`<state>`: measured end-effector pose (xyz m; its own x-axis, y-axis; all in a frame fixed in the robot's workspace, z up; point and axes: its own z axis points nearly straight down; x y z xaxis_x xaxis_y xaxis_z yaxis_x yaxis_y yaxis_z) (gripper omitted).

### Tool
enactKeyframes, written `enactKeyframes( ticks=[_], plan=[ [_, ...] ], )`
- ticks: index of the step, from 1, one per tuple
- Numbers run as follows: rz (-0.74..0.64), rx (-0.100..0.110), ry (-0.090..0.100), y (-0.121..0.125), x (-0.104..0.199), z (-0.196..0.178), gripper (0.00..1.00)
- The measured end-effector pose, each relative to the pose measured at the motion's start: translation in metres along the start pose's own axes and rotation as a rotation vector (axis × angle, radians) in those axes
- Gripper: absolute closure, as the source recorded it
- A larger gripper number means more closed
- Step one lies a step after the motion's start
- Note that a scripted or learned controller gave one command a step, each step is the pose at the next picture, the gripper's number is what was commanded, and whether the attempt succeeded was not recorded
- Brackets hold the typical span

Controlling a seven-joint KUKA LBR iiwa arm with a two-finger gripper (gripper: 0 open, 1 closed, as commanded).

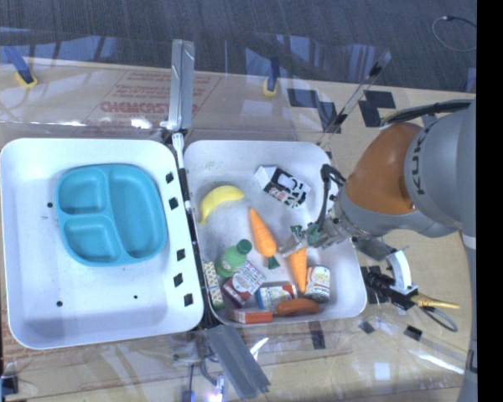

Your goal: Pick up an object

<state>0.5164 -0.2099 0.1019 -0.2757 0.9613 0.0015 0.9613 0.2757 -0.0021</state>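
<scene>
Camera view looks down at a slant on a counter [109, 367] carrying two shallow white bins side by side. At the left of the frame, the left bin [33, 308] holds a blue divided plate [111, 212], lying flat in its upper middle with three compartments.

At the centre and right of the frame, the right bin [235, 153] is crowded. A yellow banana [221, 199] lies near its upper left. A small black-and-white box [282, 187] lies tilted near the upper right. An orange carrot [262, 233] lies slantwise in the middle, and a second carrot [298, 268] sits just to its lower right. A green bottle [233, 258] lies at the lower left of the bin, beside a cluster of small packets [251, 285]. A small can [318, 283] stands near the lower right corner, with a reddish sausage-shaped item [297, 306] lying along the bottom edge next to it.

From the right of the frame the grey arm with its orange band [381, 178] reaches into the right bin. The claw [312, 234] sits low over the bin's right side, just above the second carrot and close to it. Whether it is apart or together cannot be told; it is too small and cluttered there, and no object is seen clamped in it.
</scene>
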Motion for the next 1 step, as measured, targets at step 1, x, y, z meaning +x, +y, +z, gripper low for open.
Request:
enactKeyframes(
  ticks=[1],
  plan=[
    [0.079,-0.002,-0.001,0.0571,0.0599,-0.1453,1.0]
  ],
)
